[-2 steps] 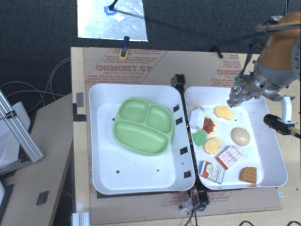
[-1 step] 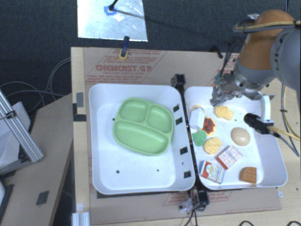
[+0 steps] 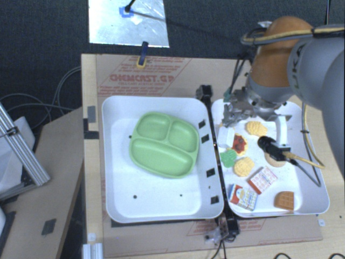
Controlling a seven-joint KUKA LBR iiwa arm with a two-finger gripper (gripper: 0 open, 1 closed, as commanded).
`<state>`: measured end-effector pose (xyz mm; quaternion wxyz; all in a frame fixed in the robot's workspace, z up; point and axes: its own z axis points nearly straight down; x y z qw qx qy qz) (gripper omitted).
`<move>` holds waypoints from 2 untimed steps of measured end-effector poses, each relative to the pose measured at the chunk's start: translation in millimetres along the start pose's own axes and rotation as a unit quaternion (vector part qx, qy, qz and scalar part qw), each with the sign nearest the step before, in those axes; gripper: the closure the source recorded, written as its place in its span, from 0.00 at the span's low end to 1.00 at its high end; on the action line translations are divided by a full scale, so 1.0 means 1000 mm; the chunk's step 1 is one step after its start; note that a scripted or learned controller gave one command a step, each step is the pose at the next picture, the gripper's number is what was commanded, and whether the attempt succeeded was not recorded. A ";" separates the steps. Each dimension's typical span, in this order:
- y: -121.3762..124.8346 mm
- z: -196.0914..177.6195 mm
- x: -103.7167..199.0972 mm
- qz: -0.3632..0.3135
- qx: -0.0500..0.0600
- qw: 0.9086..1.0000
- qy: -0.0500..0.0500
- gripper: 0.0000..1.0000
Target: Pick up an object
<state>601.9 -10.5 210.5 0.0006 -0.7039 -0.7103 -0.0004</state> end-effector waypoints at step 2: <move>-0.006 -0.005 0.076 0.001 -0.001 1.000 -0.001 1.00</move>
